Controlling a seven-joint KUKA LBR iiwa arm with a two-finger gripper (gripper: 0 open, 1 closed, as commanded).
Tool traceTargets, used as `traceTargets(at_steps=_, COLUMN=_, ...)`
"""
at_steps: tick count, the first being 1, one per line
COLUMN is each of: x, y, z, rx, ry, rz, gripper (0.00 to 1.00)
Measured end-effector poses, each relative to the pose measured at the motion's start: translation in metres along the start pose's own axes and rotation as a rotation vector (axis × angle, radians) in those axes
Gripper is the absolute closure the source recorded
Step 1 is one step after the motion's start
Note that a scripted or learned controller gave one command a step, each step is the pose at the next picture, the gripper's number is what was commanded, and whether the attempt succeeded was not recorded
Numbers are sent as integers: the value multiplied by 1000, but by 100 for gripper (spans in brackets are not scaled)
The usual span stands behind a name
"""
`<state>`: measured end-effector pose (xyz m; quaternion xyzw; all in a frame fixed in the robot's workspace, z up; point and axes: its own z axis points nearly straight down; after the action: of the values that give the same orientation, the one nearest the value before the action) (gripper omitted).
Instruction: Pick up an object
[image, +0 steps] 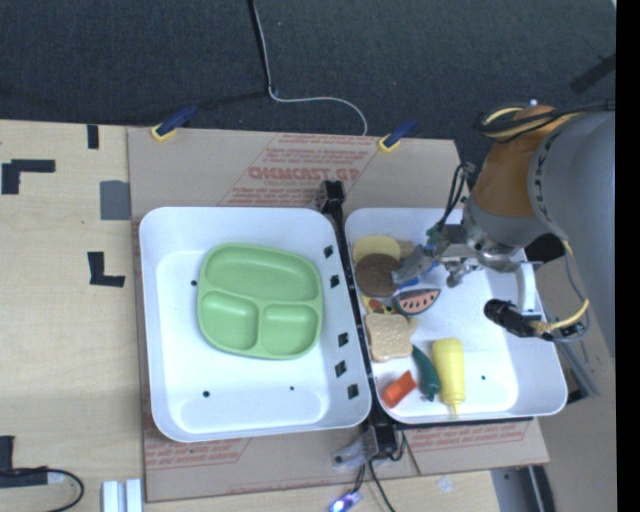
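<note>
Left bin (160, 300) carries a green divided plate (260, 301), well apart from the arm. In the right bin (520, 385) we log a cluster along the left wall: yellow disc (377, 247), brown round piece (377, 273), watermelon slice (418, 299), toast piece (389, 337), then a green item (427, 372), orange item (398, 389) and yellow bottle (450, 371) nearer the front. The bottle's long axis runs roughly front to back.

The gripper (425, 262) hangs low over the upper part of the cluster. We cannot tell how it is set, and we see nothing held. The watermelon slice lies just below it in view, the brown piece just to its left; we judge these the nearest candidates, calling for only a short shift.
</note>
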<state>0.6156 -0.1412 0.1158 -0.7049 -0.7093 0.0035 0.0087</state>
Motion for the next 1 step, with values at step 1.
traceTargets(at_steps=1, x=30, y=-20, z=32, rx=-19, ry=-10, rz=5, gripper=0)
